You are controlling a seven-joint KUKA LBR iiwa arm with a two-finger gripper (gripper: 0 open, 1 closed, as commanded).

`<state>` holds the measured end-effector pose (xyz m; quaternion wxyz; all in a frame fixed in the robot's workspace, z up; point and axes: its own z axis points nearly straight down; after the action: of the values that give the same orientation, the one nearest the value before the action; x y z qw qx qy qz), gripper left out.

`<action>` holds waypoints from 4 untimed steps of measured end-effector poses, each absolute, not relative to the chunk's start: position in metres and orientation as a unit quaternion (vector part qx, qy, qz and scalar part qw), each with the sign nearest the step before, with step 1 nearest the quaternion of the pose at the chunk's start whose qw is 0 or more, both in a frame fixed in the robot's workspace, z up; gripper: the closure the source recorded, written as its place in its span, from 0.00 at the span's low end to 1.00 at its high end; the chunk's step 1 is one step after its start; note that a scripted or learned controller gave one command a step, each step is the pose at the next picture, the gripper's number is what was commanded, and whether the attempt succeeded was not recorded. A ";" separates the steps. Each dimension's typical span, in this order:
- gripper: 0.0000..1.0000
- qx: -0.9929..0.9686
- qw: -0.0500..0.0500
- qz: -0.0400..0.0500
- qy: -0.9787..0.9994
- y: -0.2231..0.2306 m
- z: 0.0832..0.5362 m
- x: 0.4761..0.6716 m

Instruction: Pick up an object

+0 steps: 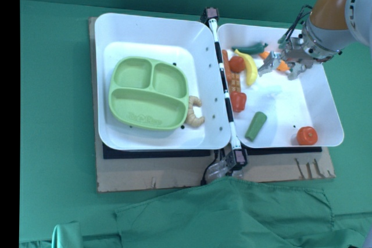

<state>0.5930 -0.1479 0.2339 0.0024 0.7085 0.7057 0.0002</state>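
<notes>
My gripper [279,65] hangs over the back of the right bin [325,101], its fingers spread open. A small orange piece [283,65] shows between the fingers, and I cannot tell if they touch it. Another orange bit [265,55] lies just left of it. Nearby to the left are a yellow banana [250,68], a dark green chili [250,47] and a red tomato [236,64]. Further forward in the bin lie a red pepper [239,101], a green cucumber [256,126] and a red-orange fruit [307,136].
The left bin [116,26] holds a light green divided plate [150,93] with a tan croissant-like piece [195,112] at its right edge. A black-and-white bar [224,84] runs between the bins. An orange waffle-like block [233,85] lies beside it.
</notes>
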 end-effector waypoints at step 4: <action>1.00 0.708 0.005 0.002 0.706 -0.188 0.190 0.540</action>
<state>0.5396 -0.1880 0.1903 0.0055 0.7081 0.7061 0.0018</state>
